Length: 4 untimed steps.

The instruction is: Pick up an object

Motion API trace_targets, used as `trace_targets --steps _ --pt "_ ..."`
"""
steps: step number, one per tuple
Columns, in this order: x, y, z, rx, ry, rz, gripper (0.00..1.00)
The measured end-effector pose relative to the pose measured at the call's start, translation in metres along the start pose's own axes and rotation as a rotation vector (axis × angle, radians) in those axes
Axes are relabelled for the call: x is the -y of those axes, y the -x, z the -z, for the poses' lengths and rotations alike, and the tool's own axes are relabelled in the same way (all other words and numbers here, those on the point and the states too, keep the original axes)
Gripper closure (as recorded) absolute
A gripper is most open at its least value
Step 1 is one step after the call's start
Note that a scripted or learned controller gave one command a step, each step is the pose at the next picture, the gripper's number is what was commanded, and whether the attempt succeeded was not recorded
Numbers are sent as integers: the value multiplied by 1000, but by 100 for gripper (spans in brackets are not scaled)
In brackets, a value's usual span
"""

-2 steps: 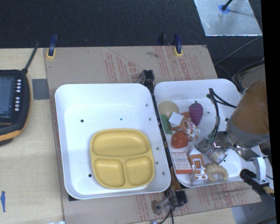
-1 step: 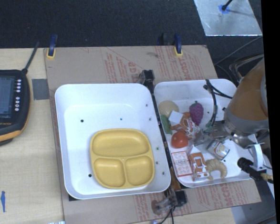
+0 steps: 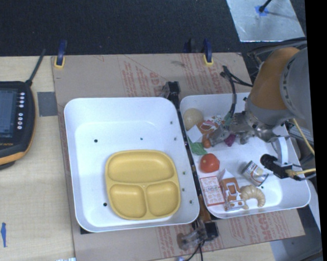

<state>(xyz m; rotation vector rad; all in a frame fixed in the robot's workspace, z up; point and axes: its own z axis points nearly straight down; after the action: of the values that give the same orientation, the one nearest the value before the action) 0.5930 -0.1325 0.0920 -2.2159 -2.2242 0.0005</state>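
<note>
Camera view is showing the grey pincer (image 3: 226,134) hovering over small toys in the right-hand shallow white bin (image 3: 291,199); its grip I cannot tell.

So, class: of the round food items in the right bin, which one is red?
The tomato, near the middle of the right bin. It is bright red, while the other round item, the onion at the bin's upper left, is pale cream.

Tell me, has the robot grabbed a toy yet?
Not that I can see. The gripper is down in the right bin, among the toys near its top, and nothing shows lifted. The tomato, the croissant and the ball lie loose in that bin. The yellow tray sits in the left bin. Grabbing and lifting something is left to do.
</note>
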Motion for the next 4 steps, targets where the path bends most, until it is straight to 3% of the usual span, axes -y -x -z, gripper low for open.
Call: trace_targets --steps 1,2,3,4 --pt "-58 -22 -2 1 -25 1 0" --pt "-40 44 77 2 1 -1 0" --pt "31 29 -1 1 -4 1 0" --pt "-18 9 0 0 -1 0 0"
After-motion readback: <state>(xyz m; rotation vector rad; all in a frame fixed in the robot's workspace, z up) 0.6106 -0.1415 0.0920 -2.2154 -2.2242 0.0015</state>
